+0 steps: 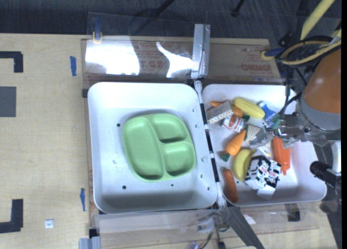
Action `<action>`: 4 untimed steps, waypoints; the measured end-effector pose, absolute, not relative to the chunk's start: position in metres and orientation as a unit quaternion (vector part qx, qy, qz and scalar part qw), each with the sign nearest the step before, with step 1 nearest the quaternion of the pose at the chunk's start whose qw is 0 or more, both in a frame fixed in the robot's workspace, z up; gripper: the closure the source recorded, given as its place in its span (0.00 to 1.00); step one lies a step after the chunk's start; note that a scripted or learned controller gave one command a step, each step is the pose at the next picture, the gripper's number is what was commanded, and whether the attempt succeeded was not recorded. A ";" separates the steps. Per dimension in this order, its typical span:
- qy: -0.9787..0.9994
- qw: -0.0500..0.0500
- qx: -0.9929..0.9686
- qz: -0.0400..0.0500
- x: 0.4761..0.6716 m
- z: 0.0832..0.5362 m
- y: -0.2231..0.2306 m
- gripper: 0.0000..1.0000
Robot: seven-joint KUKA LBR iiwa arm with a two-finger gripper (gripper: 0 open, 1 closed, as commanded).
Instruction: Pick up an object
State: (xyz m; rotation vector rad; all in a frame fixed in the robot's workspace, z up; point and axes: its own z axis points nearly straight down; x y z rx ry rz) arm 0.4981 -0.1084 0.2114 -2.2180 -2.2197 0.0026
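Note:
The right bin (309,185) holds a pile of small objects. A yellow corn-like piece (248,108) lies at the back, next to a grey-and-white packet (219,113). An orange carrot (236,142) and a yellow banana (242,162) lie in the middle. A black-and-white patterned box (262,172) sits near the front, and a red-orange carrot (281,155) lies to its right. A brown sausage (230,184) rests against the bin's left wall. My gripper (269,132) hangs low over the middle of the pile, just above the red-orange carrot's upper end.
The left bin (103,107) carries a green divided plate (160,146). The arm's orange band (328,85) stands over the right bin's right edge. Yellow cables (303,50) run behind it. A metal post (200,50) rises behind the divide between the bins.

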 end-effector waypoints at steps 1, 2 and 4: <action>-0.688 0.000 -0.726 -0.001 0.493 0.093 -0.199 0.00; -0.686 -0.001 -0.727 -0.001 0.493 0.102 -0.201 1.00; -0.679 0.000 -0.734 0.000 0.577 0.199 -0.169 1.00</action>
